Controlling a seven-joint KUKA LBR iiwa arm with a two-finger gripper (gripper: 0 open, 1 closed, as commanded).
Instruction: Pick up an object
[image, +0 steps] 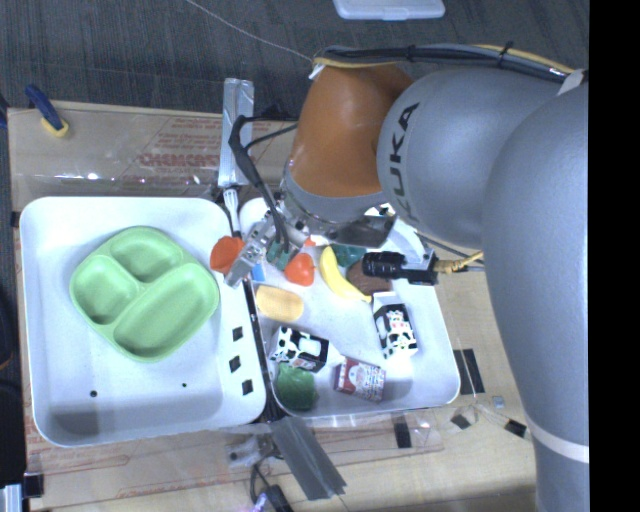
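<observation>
The arm reaches in over the right bin (440, 385), its orange band and grey wrist covering that bin's far half, and the gripper (252, 255) hangs low at the bin's far-left corner, just where the two bins meet. An orange-red piece (224, 252) sits against the gripper's left side, right at the dividing rims, but whether it is pinched or only lying beside the tool cannot be told at this slant, nor whether the tool is apart or together. The candidates for picking crowd the right bin: a second orange piece (299, 268) and a yellow banana (338, 276) near the middle, a pale yellow block (279, 301) along the left wall, two cow-patterned cartons (300, 347), a green piece (296, 388) and a red carton (359, 380) toward the near edge. The left bin (40, 400) carries a green divided plate (146, 292) in its centre, probably a set-down spot. The gripper's low position at the corner suggests a grasp attempt on the orange-red piece.
</observation>
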